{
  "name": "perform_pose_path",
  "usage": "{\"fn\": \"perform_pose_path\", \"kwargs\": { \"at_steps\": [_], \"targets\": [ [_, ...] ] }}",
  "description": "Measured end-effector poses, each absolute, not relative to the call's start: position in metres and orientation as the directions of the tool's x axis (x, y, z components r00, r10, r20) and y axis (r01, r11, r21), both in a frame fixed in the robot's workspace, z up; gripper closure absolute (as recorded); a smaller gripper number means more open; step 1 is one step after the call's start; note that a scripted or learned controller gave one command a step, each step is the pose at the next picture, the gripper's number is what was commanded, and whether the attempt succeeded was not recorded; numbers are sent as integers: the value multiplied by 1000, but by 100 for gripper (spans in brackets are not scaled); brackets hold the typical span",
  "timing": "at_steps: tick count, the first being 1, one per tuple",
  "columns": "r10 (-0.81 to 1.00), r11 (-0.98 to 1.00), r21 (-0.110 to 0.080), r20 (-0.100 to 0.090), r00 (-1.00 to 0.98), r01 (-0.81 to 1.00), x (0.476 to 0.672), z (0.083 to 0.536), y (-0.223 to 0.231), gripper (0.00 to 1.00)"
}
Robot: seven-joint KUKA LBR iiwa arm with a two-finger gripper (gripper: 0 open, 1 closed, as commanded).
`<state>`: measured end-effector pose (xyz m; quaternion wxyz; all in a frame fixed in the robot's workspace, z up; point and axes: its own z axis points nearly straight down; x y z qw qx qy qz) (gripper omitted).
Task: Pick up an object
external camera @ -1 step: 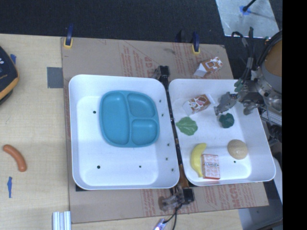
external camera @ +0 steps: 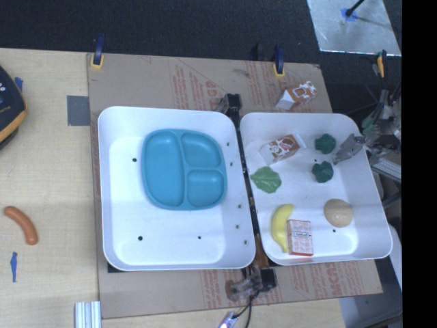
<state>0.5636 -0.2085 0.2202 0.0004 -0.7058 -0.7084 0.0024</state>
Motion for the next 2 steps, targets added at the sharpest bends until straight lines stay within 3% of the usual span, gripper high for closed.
{"fn": "perform_pose_path", "kwargs": {
  "at_steps": [1, 2],
  "targets": [
    [1000, 5, -6, 0, -5, 1000, 566, 101, -211, 0],
    [1000, 5, -5, 0, -5, 1000, 644, 92, -200, 0]
  ]
}}
